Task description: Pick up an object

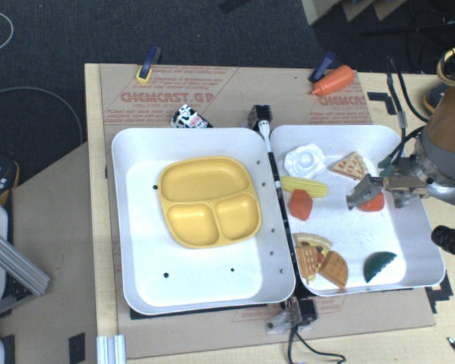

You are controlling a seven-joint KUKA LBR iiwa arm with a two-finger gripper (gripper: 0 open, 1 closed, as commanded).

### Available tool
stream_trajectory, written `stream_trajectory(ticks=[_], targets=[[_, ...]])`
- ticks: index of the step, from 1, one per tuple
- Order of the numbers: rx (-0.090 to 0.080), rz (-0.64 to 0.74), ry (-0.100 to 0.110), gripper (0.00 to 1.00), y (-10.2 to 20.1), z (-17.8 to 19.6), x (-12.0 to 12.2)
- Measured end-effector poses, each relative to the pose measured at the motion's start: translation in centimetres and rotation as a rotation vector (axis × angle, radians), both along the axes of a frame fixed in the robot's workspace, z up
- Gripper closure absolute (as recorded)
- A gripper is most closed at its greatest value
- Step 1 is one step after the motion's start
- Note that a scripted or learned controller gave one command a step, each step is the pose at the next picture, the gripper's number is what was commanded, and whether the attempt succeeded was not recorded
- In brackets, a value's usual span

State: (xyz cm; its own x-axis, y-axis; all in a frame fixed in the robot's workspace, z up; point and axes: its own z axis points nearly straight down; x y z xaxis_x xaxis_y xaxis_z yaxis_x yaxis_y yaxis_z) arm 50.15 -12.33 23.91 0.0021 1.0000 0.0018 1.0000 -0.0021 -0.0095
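Red toy piece is sitting right under the end effector, which is hovering low over the right bin with the arm reaching in from the right; the dark fingertips are overlapping the piece's left edge, and whether they are spread or closed on it I cannot tell, so I am not calling it a hold. That is the relation everything is turning on: the piece is lying just to the right of the tips, toward the wrist, partly hidden beneath the tool, so its long axis is not readable from here. Working outward, a toast-like wedge is lying just up and to the left, close enough that a sideways slip could be nudging it. Further left, a red pepper-like piece is sitting below a yellow corn cob, both near the bin's left wall, with a white fried egg above them. Toward the near edge, a waffle-like piece and a dark green leaf shape are lying well apart from the tool. Open white floor is showing between the end effector and those lower pieces, so there is room for lifting straight up. The left bin is carrying a yellow divided plate, well clear, across the shared rims.
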Motion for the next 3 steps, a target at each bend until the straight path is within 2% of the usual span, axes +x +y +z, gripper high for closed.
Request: stream_trajectory(ticks=[1, 2, 3], targets=[[-0.002, 0.002, -0.01, 0.0, 0.0, 0.4, 0.2], [0.001, 0.002, -0.001, 0.0, 0.9, -5.5, -0.1], [0.001, 0.002, -0.002, 0.0, 1.3, -9.8, -0.2]])
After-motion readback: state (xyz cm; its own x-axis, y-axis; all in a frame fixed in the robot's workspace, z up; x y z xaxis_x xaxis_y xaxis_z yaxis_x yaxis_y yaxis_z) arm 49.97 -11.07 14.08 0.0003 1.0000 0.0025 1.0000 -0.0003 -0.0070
